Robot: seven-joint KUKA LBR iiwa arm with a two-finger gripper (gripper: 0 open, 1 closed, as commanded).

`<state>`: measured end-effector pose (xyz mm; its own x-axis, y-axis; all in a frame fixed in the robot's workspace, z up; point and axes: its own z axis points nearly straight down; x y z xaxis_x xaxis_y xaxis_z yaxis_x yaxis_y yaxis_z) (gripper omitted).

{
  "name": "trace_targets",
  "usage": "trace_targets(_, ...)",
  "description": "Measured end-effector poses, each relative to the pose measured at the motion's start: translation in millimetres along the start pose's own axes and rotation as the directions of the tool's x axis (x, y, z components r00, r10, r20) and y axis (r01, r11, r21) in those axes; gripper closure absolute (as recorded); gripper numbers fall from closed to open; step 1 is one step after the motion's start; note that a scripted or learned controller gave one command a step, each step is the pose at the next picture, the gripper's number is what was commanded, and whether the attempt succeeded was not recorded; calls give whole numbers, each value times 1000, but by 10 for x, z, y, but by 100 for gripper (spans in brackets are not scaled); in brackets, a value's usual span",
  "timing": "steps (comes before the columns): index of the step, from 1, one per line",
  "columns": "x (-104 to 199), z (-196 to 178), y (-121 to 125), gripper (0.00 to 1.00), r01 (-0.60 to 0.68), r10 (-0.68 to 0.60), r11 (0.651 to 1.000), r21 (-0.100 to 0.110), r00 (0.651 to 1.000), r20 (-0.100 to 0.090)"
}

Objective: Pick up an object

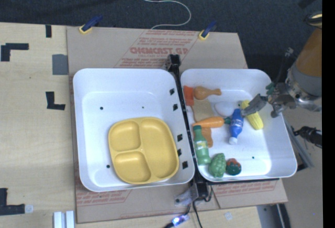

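The right bin (277, 166) holds several toy foods. Among them are a tan drumstick (205, 93), an orange carrot (212, 122), a blue bottle (236, 126), a yellow corn piece (255, 120), a green bottle (200, 145), a green broccoli (218, 164) and a red-orange piece (233, 168). My gripper (265, 107) hangs over the bin's right side, open, with its fingers spread. Its left finger (255, 104) sits just above the corn piece, and nothing is between the fingers.
The left bin (89, 90) holds a yellow divided plate (143, 149). A black clip (173, 62) joins the bins at the back. The grey arm with its orange band (309, 62) comes in over the right bin's right wall.
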<state>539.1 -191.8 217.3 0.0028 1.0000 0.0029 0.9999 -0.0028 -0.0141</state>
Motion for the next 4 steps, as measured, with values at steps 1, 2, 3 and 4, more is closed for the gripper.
trace_targets(1, 4, -69, 28, 0, 4, -4, 1000, -12, 1000, 3)
trace_targets(2, 51, 376, 46, 0, 4, -4, 1000, -8, 1000, 2)
trace_targets(3, 95, 1021, 54, 0, 4, -4, 1000, -6, 1000, 2)
trace_targets(4, 102, 1345, 56, 0, 5, -5, 1000, -12, 1000, 4)
